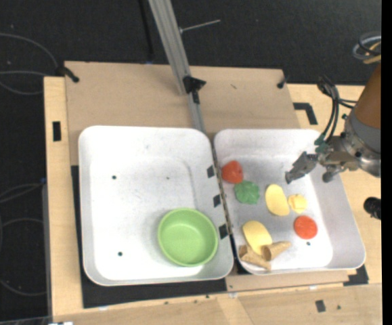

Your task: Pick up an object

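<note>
Several small pieces lie in the right bin, nearest the yellow oval piece, just below-left of the hand, which hangs open, holding nothing.

I'm looking at my arm at the right edge: a rounded segment there reads brownish-orange. Below it the wrist turns grey and metallic, boxy, with lighter silver faces. Black cables loop alongside the arm, thin and curved. Out front, the gripper is dark grey, its two fingers slim and angular. Markings or screws are too small for me to make out.
</note>
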`<move>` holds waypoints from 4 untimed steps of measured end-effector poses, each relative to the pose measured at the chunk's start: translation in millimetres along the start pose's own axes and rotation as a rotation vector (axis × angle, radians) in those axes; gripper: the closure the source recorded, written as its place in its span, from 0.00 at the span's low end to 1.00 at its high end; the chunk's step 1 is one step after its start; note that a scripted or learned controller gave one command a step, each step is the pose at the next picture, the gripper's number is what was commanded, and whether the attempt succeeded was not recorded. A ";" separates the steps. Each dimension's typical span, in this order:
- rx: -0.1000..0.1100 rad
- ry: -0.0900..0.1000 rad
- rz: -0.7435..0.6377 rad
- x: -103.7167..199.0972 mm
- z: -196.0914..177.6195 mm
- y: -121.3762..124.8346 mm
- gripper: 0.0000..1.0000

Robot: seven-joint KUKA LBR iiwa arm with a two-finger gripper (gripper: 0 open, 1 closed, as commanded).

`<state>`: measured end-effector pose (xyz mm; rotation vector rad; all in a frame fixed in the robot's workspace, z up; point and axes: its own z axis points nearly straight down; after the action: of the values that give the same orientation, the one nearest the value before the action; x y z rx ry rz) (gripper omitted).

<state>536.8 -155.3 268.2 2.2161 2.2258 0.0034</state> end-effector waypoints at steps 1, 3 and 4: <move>0.000 0.001 0.001 0.1 0.0 0.0 0.00; 0.006 -0.004 0.006 0.1 104.9 1.3 0.00; 0.006 -0.003 0.008 3.4 149.9 5.1 0.00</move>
<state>542.1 -151.7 118.3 2.2258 2.2182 -0.0065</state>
